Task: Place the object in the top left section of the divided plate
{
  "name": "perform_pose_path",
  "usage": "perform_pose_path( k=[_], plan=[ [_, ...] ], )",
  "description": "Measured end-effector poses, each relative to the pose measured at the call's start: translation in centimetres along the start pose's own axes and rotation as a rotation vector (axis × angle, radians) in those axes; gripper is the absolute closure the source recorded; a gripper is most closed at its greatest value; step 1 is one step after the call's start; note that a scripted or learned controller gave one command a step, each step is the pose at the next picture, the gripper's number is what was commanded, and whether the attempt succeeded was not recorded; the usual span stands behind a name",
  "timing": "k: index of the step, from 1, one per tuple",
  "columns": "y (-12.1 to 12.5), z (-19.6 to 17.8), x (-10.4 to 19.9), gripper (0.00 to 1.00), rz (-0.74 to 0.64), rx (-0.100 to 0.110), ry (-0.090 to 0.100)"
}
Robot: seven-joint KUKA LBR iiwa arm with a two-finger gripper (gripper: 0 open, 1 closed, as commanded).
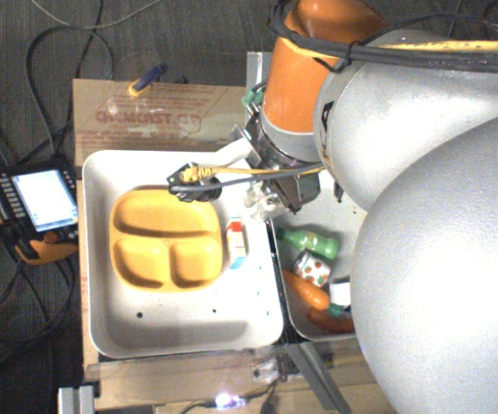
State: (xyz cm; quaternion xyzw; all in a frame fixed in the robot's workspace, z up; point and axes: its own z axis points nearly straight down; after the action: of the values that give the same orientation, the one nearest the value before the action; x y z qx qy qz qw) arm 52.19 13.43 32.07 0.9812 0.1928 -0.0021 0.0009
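Dark carpet and loose cables surround the counter. In the left bin (188, 317) a small white carton (236, 241), probably the task's object, lies just beside the yellow divided plate (158, 214), at the plate's 3 o'clock, with its long axis running 12 to 6. The arm's (305, 76) jaws hang at the carton's 1 o'clock (near the bins' seam). I cannot tell how wide they stand.

Left bin (102, 317), white: one yellow divided plate (167, 240) with three sections, and a small white packet with red and blue ends (237, 241) just beside its right rim.
Right bin (290, 316): green bottle (313, 244), red-and-white can (315, 271), orange carrot (307, 293).
Gripper (270, 198): above the seam between the bins.
Cardboard sheet (162, 115): under the bins.
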Motion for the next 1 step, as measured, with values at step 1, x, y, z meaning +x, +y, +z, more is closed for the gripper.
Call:
perform_pose_path(
  k=[1],
  plan=[
    [5.54,-1.58,2.32,1.00,-0.002,0.000,0.000]
  ],
)
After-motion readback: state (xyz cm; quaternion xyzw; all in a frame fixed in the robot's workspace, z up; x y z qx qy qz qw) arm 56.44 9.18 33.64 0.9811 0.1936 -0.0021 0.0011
